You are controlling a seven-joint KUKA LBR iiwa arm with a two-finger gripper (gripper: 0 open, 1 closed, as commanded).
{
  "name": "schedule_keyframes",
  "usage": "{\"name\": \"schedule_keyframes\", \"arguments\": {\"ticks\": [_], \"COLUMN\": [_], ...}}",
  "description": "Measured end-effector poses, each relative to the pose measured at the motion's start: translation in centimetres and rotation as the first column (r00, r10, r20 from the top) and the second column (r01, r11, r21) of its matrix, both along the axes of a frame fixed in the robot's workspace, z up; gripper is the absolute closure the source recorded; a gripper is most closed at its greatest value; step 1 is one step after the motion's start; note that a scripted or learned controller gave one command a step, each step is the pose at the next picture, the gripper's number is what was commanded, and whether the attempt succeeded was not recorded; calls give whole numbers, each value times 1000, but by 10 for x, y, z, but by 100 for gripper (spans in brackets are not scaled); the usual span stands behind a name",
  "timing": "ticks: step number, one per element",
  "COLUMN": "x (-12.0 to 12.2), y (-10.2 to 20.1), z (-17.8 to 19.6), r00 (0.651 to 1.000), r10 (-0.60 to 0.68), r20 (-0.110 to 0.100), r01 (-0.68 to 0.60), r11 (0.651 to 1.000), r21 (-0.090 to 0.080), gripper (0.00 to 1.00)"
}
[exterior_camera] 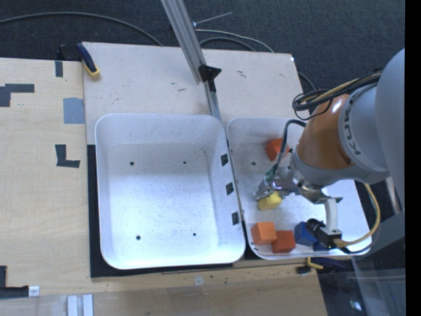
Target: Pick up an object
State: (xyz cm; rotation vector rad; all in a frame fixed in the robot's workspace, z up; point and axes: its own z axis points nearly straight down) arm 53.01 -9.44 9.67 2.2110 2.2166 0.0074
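My gripper (270, 191) is low inside the right bin (242, 151), reaching in from the right under the orange wrist band. A small yellow object (270, 201) lies right at its tip, touching or just under it; I cannot tell whether it is held. An orange block (273, 148) sits farther back in the same bin, beside the arm. Two orange blocks (264, 232) (284, 241) lie together at the bin's front, with a blue object (307, 234) to their right.
The left bin (105, 176) stands beside the right one, sharing a middle wall. A metal rail (184, 28) slants down from the top toward the bins. Cables run behind the bench and loop off the arm at right.
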Motion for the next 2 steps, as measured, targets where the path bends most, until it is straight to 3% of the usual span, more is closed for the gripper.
{"name": "schedule_keyframes", "arguments": {"ticks": [1, 2], "x": [28, 22], "y": [67, 137], "z": [105, 94], "r00": [1000, 1000], "r10": [5, 6], "r20": [-5, -15], "r01": [-5, -6], "r11": [1000, 1000], "r21": [6, 7], "gripper": [100, 100]}}
